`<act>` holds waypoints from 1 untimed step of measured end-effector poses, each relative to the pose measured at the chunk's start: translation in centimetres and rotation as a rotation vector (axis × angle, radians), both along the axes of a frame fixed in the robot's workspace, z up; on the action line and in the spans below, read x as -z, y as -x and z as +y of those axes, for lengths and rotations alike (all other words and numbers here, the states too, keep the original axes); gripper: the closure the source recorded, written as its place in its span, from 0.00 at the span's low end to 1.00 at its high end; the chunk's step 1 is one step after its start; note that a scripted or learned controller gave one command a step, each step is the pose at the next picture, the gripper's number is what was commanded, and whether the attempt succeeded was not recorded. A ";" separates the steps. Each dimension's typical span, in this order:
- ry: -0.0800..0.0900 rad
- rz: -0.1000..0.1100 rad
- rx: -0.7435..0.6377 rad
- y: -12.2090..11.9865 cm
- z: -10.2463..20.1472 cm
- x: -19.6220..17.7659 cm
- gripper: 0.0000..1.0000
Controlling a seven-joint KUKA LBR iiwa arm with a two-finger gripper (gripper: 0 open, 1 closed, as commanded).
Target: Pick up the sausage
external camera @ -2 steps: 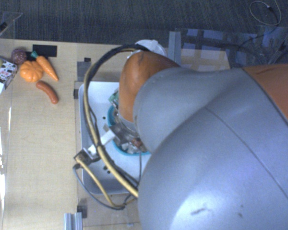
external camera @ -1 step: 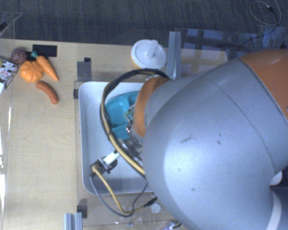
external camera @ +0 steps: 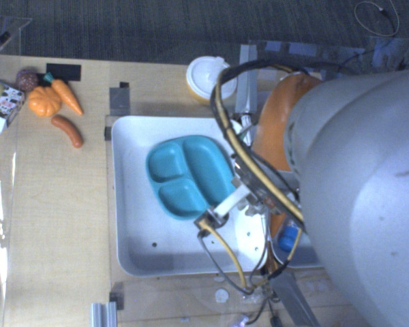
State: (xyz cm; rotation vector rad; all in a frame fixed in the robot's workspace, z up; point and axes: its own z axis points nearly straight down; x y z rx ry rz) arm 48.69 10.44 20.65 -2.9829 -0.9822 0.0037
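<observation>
While the sausage (external camera: pixel 67 131) is lying on the bare wooden bench (external camera: pixel 48 210) at the far left, outside both bins and well apart from the arm, nothing is touching it. It is lying at a slant, its upper end just below the small pumpkin (external camera: pixel 43 101) and its lower end pointing toward the white bin (external camera: pixel 133 251). Judging by its smooth, glossy orange-red skin, it is probably a light plastic toy: stiff, a little slippery, and apt to roll. I would be taking hold across its middle, fingers set square to its long axis, so that it is not squirting out endwise.

Counting outward: one sausage, one pumpkin, one carrot (external camera: pixel 67 95) touching the pumpkin's right side, one dark reddish ball (external camera: pixel 27 80) above them, and one printed carton (external camera: pixel 1 103) at the left edge. One blue divided plate (external camera: pixel 188 174) with three compartments is sitting in the white bin, and one pale round lid or cup (external camera: pixel 206 76) is standing beyond the bin's far rim.

The arm (external camera: pixel 358 189) is looming over the bin's right side, trailing yellow and black cables. Where its gripper is and how it is set, I cannot tell; the arm's bulk is covering that area.
</observation>
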 end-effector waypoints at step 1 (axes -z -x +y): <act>-0.005 -0.010 0.010 -0.3 7.7 11.4 1.00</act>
